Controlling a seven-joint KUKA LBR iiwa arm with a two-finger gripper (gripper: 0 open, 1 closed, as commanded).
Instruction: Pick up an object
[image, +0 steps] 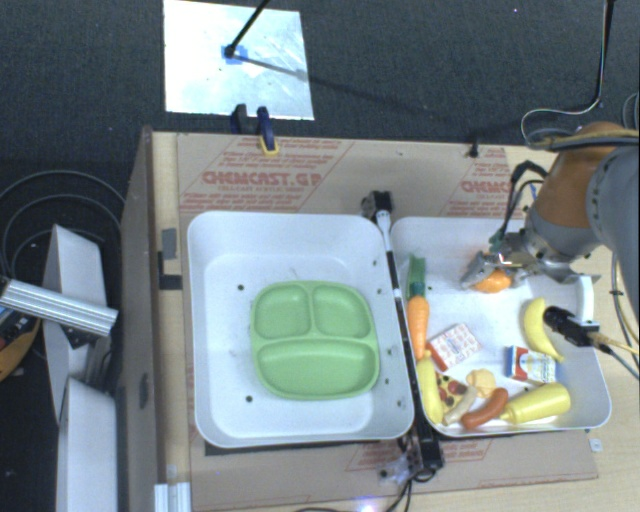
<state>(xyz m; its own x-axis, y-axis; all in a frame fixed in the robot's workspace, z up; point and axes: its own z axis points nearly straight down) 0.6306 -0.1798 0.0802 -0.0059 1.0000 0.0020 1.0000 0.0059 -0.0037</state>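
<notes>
My gripper (487, 272) is down in the right bin (600, 400), fingers closing around the small orange fruit (493, 283) at its far side, so the lift remains

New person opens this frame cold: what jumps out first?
Probably the green divided plate, lying alone in the middle of the left bin. Next, the right bin, crowded with toy food: a carrot along its left wall, a banana toward its right side. The gripper is down over a small orange object near that bin's far edge.
</notes>
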